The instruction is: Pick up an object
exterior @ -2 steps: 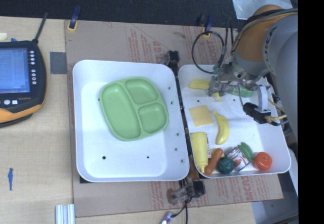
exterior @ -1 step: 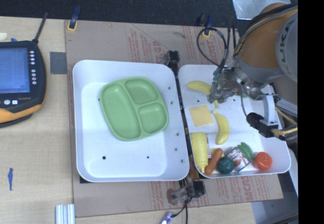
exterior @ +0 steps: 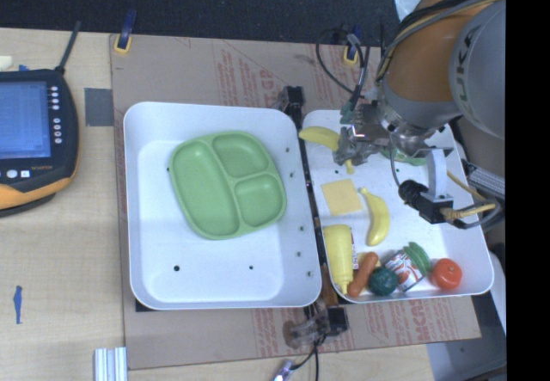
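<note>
The right bin (exterior: pixel 468 237) holds toy food: a banana (exterior: pixel 319 138) at its far left corner, a yellow cheese square (exterior: pixel 341 197), a second banana (exterior: pixel 376 217), a corn cob (exterior: pixel 339 255), a carrot (exterior: pixel 363 273), a dark green vegetable (exterior: pixel 383 282), a small can (exterior: pixel 402 270), a green pepper (exterior: pixel 418 255) and a tomato (exterior: pixel 445 273). My gripper (exterior: pixel 351 150) hangs over the bin's far part, just right of the first banana and above the cheese square. Nothing shows between its fingers.
The left bin (exterior: pixel 155 280) carries a green divided plate (exterior: pixel 228 184). A tablet-like pendant (exterior: pixel 30 134) lies at the bench's left edge. Cables run behind the right bin, and a black bracket (exterior: pixel 427 201) of the arm hangs over its right side.
</note>
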`<control>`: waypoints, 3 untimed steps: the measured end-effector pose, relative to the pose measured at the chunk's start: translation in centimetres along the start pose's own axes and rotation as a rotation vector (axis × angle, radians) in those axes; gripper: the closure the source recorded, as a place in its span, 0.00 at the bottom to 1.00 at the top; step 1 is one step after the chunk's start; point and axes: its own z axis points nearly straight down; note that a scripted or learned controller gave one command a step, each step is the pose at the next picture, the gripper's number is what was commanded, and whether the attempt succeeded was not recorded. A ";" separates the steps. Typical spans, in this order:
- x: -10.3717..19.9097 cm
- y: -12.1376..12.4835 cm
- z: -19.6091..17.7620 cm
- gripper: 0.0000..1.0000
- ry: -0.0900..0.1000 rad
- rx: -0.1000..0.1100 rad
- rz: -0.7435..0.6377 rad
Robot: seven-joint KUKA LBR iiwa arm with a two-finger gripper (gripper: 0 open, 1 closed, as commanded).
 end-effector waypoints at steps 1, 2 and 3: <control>-4.6 -3.5 -5.5 1.00 -0.002 -0.001 0.002; -0.6 0.6 -1.0 1.00 -0.002 0.003 -0.002; 1.5 2.7 -0.1 1.00 -0.003 0.000 -0.002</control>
